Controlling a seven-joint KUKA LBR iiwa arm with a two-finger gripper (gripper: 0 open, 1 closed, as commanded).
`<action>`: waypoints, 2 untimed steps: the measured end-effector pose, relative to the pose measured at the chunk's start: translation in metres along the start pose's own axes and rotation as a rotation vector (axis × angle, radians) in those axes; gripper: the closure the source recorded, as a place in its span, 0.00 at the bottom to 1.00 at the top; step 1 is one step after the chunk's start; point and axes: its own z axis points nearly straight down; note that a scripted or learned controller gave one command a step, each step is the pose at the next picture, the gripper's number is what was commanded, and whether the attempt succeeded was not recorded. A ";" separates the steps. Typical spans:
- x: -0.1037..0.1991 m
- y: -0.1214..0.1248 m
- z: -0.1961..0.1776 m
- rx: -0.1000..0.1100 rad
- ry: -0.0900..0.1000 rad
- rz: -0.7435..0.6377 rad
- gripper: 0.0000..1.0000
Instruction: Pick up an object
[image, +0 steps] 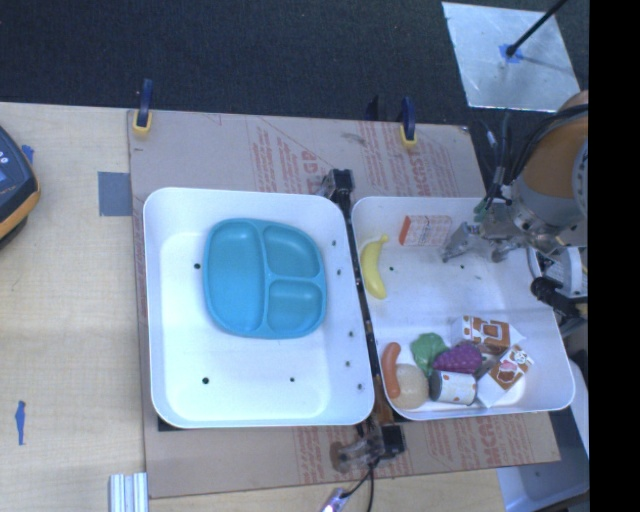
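Camera view gives me both bins side by side on the table (70, 330), and I take the right bin (545, 400) as my landmark. Its upper half is mostly bare white floor, which leaves open room there; its lower edge is crowded. My gripper (478, 245) hangs over the upper part of this bin, close to the bin's far rim and right wall, on the grey arm (553, 170) with its orange band. I cannot tell how the fingers are set; nothing shows between them.

A small white and orange carton (427, 231) lies just to the left of the gripper, near the bin's top rim. A yellow banana (373, 266), curved and smooth, lies against the bin's left wall. Along the bottom rim sit a red sausage shape (390, 357), a pale round egg-like piece (410, 381), a green lumpy item (428, 349), purple grapes (460, 356), a small can (452, 388) on its side, and two patterned white packets (498, 355), all packed touching or nearly so, well apart from the gripper.

Left of the right bin, the left bin (165, 300) holds a smooth blue divided plate (265, 277) with three compartments.
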 end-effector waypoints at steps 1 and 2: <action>0.023 -0.111 -0.039 0.002 -0.001 -0.001 0.00; 0.001 -0.069 0.001 0.001 -0.001 -0.003 0.00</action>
